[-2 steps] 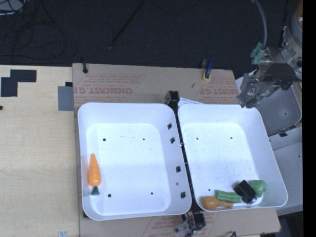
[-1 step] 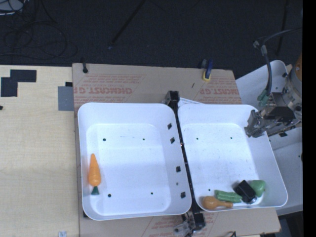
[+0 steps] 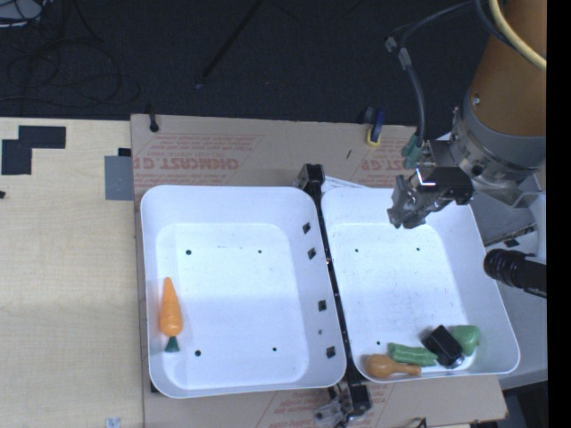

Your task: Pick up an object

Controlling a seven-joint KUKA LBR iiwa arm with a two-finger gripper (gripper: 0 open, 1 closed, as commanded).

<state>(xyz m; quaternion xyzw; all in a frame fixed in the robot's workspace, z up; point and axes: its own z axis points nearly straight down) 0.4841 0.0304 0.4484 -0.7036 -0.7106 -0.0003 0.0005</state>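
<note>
White bins, two in count, sit side by side on the worktop: left bin (image 3: pixel 227 205) and right bin (image 3: pixel 486 266). Gripper (image 3: pixel 409 212) hangs over the upper edge of the right bin, carrying nothing; whether the jaws stand open or closed cannot be told.

Step in hand, as judged: approach, before any grasp.

Contents:
- Left bin: one orange carrot (image 3: pixel 169 308), lower left.
- Right bin, lower right corner: one green piece (image 3: pixel 411 354), one black block (image 3: pixel 442 344), one orange piece (image 3: pixel 389 366), one pale green piece (image 3: pixel 465 336), clustered and touching.

Next move requires travel toward the cluster, then descent.
</note>
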